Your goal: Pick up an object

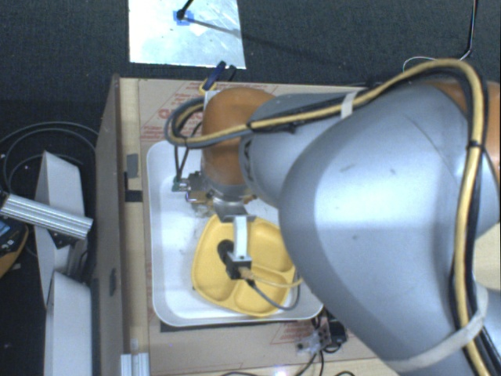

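A yellow, shallow, shell-like plastic piece (266, 247) lies in the near half of the left white bin (166, 241). My gripper (213, 198) hangs straight down over the bin, just beyond the far edge of the yellow piece and close to the bin floor. The orange wrist band (227, 128) stands above it. From this angle the wrist and the arm's grey body cover the gripper's lower end, so nothing can be seen held in it.
The arm's bulky grey body (391, 225) covers the right side of the bench. A shiny foil sheet (186, 22) lies beyond the bench. Left of the bench are a white box (59, 186), a metal bar (47, 214) and black cable loops (31, 143).
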Controlling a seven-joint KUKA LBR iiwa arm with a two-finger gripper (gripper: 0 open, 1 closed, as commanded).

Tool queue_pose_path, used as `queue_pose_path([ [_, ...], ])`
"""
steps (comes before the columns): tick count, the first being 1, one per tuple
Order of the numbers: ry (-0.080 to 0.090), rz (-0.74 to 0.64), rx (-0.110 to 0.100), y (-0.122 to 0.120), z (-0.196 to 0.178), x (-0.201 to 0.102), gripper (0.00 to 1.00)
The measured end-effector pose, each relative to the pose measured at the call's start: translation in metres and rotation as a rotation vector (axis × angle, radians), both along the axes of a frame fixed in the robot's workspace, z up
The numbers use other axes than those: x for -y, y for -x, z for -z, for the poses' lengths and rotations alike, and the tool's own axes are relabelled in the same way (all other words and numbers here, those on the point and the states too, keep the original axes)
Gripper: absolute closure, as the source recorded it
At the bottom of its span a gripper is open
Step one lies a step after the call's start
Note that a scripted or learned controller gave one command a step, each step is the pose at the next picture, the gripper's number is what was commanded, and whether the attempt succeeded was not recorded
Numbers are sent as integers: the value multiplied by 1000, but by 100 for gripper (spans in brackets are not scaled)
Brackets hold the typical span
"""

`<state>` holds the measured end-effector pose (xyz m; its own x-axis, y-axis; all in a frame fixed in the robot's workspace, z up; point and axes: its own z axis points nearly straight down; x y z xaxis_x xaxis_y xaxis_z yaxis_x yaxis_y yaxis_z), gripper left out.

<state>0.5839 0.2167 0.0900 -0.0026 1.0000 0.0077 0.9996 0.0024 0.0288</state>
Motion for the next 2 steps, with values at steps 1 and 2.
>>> queue_pose_path([
  [1, -5, -3, 8, 5, -13, 4, 100],
  [2, 3, 0, -8, -5, -36, 32, 100],
])
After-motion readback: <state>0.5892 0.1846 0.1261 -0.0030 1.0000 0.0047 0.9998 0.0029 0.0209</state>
